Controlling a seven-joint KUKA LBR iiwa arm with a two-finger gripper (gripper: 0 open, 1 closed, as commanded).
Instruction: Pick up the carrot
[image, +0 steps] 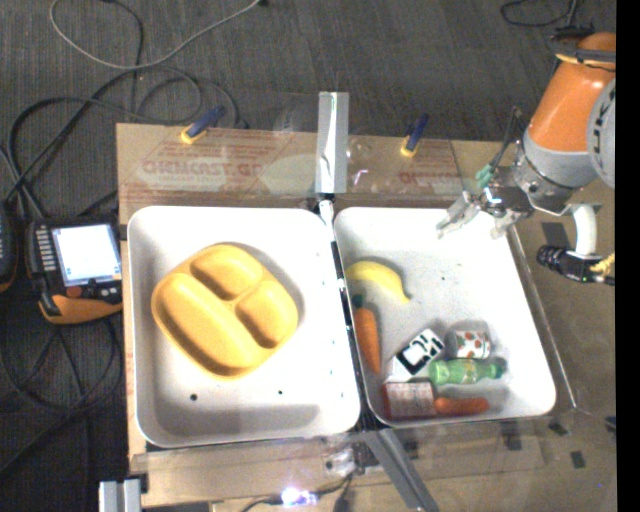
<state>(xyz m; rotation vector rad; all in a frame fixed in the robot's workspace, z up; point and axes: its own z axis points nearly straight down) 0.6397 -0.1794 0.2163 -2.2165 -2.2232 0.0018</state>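
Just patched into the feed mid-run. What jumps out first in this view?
The big yellow divided plate dominates the left bin. In the right bin, the carrot lies along the left wall just below a banana, with a cluster of small items at the lower edge. The gripper hangs over that bin's upper right corner, well away from the carrot, nothing between its fingers.

One camera hangs fixed above the bench (200, 165), looking down at a slant, far enough back to take in both white bins (160, 400) and some floor (100, 60) beyond.
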